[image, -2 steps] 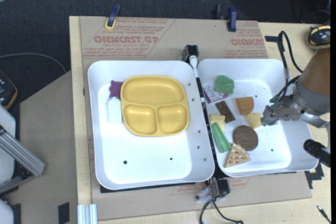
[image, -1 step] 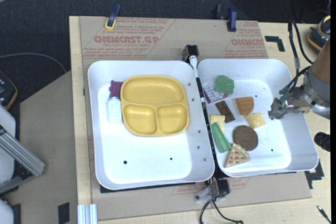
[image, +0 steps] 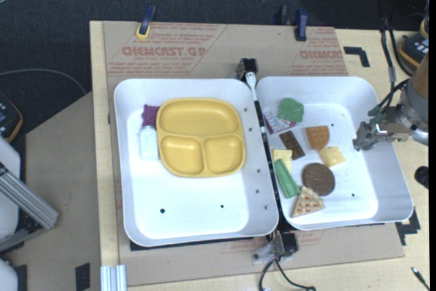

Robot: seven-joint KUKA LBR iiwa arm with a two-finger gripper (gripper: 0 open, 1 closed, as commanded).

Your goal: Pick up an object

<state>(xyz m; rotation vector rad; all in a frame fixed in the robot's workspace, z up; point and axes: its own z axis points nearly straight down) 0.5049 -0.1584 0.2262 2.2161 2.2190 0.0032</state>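
Pincer (image: pixel 362 138) state cannot be told, nothing seen held; yellow cheese wedge (image: pixel 332 157) lies nearest in right bin (image: pixel 388 177), judged light and stiff, best taken across its flat sides.

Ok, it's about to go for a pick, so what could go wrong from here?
1. The gripper hovers over bare floor of the right bin, so closing here would likely catch nothing.
2. The toy food is packed tight: cookie, pizza slice and green stick touch, so a grab may snag or push neighbours.
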